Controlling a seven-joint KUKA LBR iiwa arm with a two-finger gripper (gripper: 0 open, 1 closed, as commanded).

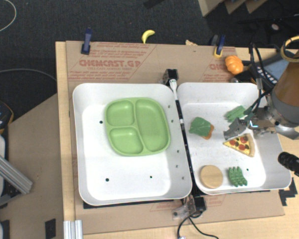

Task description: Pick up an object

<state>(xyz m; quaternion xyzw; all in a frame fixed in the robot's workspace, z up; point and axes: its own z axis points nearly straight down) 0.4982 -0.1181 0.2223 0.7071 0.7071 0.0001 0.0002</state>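
Two white bins sit side by side on the worktop [114, 66]. The left bin [89, 173] has a green plate [137, 126] with three parts in it. The right bin [269, 168] has the toy food. A pizza slice [240, 144] lies near the middle right. A green leafy toy [201, 127] lies to its left, apart from it. A round tan cookie [211, 176] and a small green bumpy toy [236, 176] sit side by side at the near edge. Another green piece [234, 114] lies farther back.

The arm comes in from the right. Its gripper [235, 130] hangs low in the right bin, just above the pizza slice and beside the far green piece. The fingers look a little apart, with nothing between them. An orange toy [233, 64] and a yellow banana [148, 35] lie on the worktop behind the bins.
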